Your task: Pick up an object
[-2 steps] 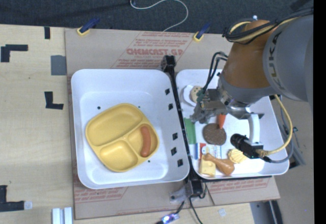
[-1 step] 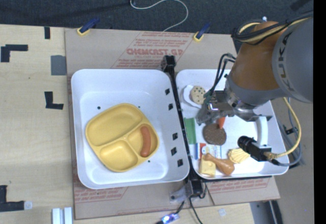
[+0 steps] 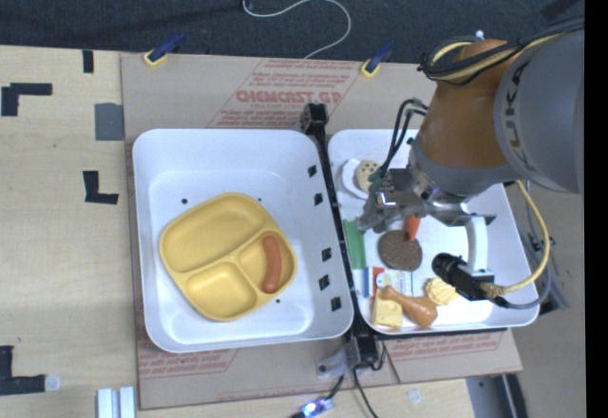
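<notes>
Brown patty (image 3: 401,253) in right bin (image 3: 508,312), fingers (image 3: 385,207) above, grip unclear, cardboard (image 3: 285,98) lettering blurred

A: Where is the gripper (image 3: 388,207)?
B: Low in the right bin (image 3: 508,259), by a brown patty (image 3: 401,253).
A: What else is in there?
B: A drumstick (image 3: 410,308), cheese (image 3: 386,313) and a cookie (image 3: 362,176).
A: And the left bin (image 3: 161,169)?
B: A yellow tray (image 3: 204,250) with a sausage (image 3: 273,262) on it.

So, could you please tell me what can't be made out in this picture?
- Gripper, camera view: too small and cluttered to tell whether its fingers are open.
- Right bin: the arm hides its upper part.
- Round cream item: partly behind the gripper, too small to identify.
</notes>
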Controlling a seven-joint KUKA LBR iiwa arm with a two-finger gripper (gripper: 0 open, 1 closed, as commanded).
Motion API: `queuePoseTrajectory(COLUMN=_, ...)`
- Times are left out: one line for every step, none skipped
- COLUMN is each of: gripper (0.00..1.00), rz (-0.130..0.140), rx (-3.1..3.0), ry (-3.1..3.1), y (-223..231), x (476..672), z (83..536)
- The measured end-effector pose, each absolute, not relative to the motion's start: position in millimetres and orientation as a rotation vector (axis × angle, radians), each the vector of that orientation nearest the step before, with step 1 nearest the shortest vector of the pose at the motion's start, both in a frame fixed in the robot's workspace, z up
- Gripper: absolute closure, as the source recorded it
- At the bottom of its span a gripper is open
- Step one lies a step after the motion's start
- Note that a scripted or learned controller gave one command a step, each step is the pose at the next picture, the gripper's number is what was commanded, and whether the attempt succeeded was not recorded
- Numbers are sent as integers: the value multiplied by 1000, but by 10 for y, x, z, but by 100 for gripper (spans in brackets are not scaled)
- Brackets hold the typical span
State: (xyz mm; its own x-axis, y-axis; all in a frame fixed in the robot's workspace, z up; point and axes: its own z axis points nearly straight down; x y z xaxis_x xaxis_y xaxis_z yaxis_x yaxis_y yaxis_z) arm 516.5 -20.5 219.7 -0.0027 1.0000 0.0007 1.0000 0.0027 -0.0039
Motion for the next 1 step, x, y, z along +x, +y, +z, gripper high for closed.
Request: queuePoseTrajectory(gripper=100, rz=1, rx=-2220, ry=-2223, y=-293, x=5293, z=2323)
